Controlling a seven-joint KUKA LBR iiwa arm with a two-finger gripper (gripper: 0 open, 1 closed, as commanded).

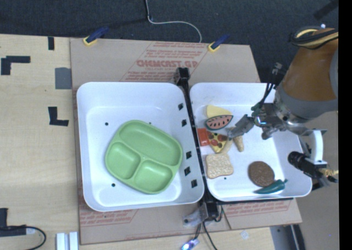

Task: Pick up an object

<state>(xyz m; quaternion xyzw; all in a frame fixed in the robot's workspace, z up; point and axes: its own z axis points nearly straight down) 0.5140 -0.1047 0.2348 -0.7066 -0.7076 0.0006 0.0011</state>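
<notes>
The hand (pixel 242 129) hung low over the toy food clustered in the right bin (pixel 242 92), beside the watermelon slice (pixel 219 120), presumably choosing a target; its grip could not be told.

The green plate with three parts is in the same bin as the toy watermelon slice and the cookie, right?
Not quite. In the camera view, the green plate with three parts sits in the left bin. The toy watermelon slice and the cookie are in the right bin.
</notes>
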